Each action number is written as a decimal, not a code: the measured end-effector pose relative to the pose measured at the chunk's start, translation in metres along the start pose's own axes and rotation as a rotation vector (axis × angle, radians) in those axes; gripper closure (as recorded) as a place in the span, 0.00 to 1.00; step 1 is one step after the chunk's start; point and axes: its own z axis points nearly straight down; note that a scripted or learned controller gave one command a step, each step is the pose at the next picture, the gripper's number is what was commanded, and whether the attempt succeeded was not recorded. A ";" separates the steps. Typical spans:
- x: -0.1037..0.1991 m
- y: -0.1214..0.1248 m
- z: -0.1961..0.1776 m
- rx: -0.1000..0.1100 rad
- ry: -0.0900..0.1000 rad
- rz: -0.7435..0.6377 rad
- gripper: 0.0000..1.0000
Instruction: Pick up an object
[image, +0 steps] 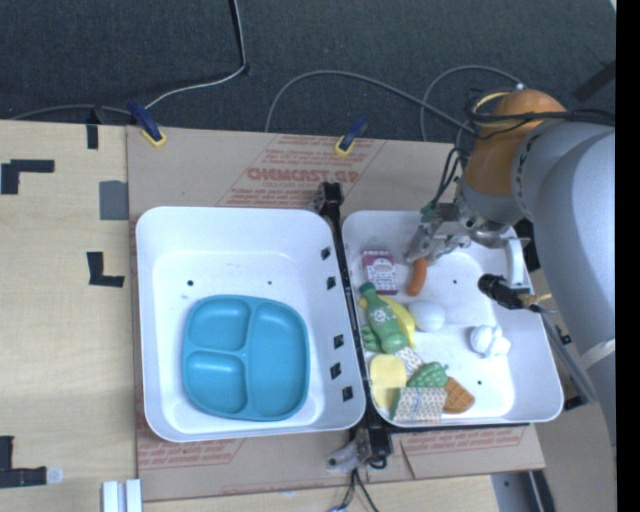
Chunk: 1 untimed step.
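A small orange sausage-shaped toy (418, 276) sits tilted in the right bin (530, 385), in that bin's upper half, and the claw (428, 250) is right over its upper end, the metal fingers close around the toy's top so that the piece looks pinched between them; the fingers stand narrow. Taking the orange toy as the mark: just to its left lies a small red-and-white packet (379, 270), flat on the bin floor. Below and to the left of the toy lies a green bottle (380, 318) with a yellow banana (402, 317) touching its right side, and just right of the banana is a small white ball (431, 319). Farther below the toy is a cluster of a yellow block (388, 372), a green leafy piece (428, 376), a patterned cloth-like piece (418, 403) and an orange wedge (458, 397), all touching or overlapping. Below and to the right of the toy rests a white lumpy object (487, 341). Above and to the right of the toy rises the arm's orange band (505, 140) and grey body. Well to the left of the toy, across the divider, the left bin (165, 250) holds a blue divided plate (245, 356). Both bins rest on a cardboard sheet (290, 170) on the table (60, 330).
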 end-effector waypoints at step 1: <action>0.043 -0.037 -0.070 -0.004 -0.001 0.000 1.00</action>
